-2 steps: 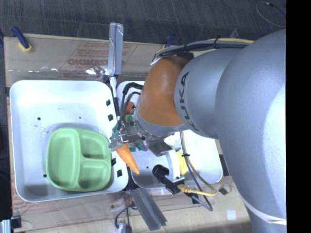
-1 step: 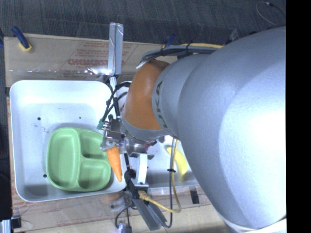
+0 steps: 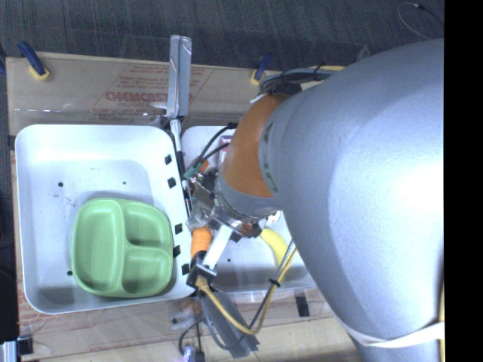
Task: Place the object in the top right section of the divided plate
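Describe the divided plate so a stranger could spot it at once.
Start at the left white bin. In its lower half lies the divided plate, light green with rounded corners and three sections. It is the sole green thing on the bench, unlike the orange and yellow objects in the right bin.

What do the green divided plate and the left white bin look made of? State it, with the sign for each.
Green divided plate: likely moulded plastic, matte to satin; uniform colour, soft rounded dividers, faint sheen. Left white bin: probably plastic, smooth; rounded corners and gentle glare.
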Controlling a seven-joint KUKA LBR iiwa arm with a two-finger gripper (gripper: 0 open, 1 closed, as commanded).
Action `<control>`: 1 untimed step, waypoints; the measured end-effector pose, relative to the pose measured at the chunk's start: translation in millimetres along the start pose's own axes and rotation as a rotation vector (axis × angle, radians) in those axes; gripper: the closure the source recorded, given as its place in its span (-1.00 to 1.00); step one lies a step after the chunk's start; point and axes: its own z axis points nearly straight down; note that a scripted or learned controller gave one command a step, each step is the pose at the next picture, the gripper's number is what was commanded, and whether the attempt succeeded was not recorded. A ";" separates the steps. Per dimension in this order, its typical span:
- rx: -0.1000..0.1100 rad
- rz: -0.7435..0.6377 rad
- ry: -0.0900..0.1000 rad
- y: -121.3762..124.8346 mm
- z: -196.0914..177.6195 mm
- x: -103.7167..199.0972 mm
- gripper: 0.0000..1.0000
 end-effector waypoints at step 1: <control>0.006 -0.010 -0.003 -1.2 -8.3 1.1 1.00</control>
